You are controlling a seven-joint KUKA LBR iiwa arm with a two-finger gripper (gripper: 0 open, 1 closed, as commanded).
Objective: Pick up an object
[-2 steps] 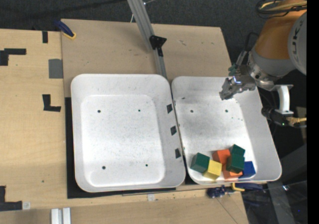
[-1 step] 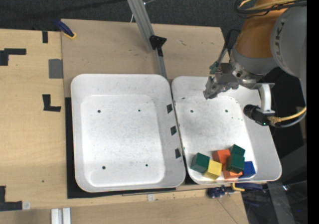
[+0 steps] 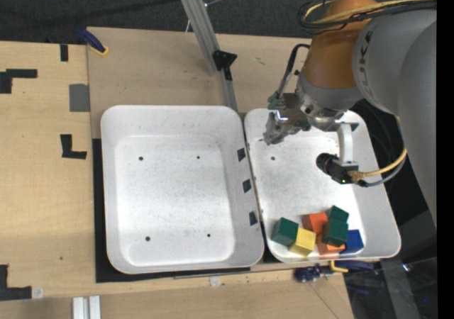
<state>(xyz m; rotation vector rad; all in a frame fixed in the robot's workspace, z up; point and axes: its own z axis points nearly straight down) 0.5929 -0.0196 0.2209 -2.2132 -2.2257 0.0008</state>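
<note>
The gripper [image 3: 274, 128] hangs over the far end of the right bin [image 3: 301, 161], and whether its jaws are open or closed cannot be told; nothing shows between them. The blocks [image 3: 317, 232] sit heaped at that bin's near end, well apart from it, beside the left bin [image 3: 170, 186]

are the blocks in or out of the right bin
In. The blocks sit piled in the near corner of the right bin, inside its rim.
</note>
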